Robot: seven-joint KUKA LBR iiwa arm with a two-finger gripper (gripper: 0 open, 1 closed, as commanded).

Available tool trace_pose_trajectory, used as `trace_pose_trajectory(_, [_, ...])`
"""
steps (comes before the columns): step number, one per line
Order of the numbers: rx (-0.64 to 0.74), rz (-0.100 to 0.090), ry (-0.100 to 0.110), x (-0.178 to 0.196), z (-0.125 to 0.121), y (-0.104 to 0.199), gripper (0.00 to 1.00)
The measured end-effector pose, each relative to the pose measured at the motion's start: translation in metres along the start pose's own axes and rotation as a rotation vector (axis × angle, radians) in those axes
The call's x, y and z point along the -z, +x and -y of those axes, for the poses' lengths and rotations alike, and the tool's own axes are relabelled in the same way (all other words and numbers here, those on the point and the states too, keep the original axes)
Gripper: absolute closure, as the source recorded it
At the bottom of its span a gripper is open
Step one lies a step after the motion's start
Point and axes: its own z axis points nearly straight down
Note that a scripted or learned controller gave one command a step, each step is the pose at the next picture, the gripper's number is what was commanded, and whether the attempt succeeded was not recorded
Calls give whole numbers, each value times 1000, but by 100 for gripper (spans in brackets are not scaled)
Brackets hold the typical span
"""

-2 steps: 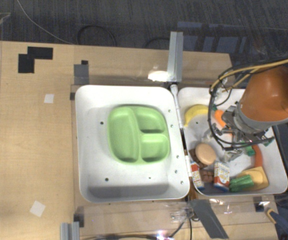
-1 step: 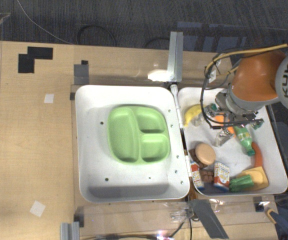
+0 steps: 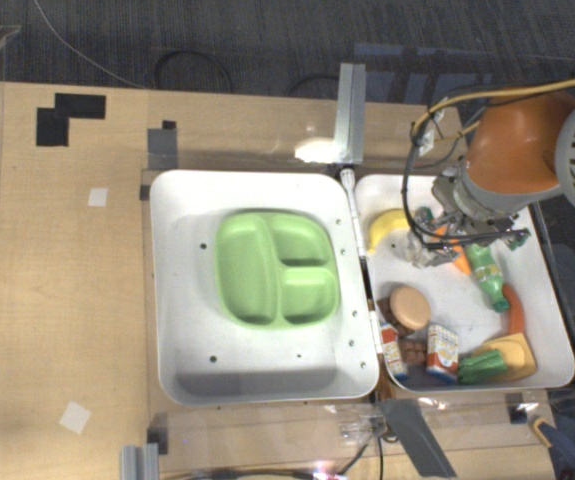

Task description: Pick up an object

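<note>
Low over right bin (image 3: 557,313) near green bottle (image 3: 486,272) and yellow banana (image 3: 389,228), gripper (image 3: 437,251) with grip state impossible to tell; nothing visibly lifted, pick apparently not yet done.

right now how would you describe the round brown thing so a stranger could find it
Look in the right bin, the one crowded with toy food, not the one holding the green divided plate. Near its left wall, below the yellow banana, sits the burger bun. It is the only round, tan-brown item there.
</note>
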Motion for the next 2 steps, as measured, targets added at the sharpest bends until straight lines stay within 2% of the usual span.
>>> trace_pose_trajectory(1, [-114,-9,0,113,41,-6,100])
trace_pose_trajectory(2, [-159,-12,-4,-15,72,-7,100])
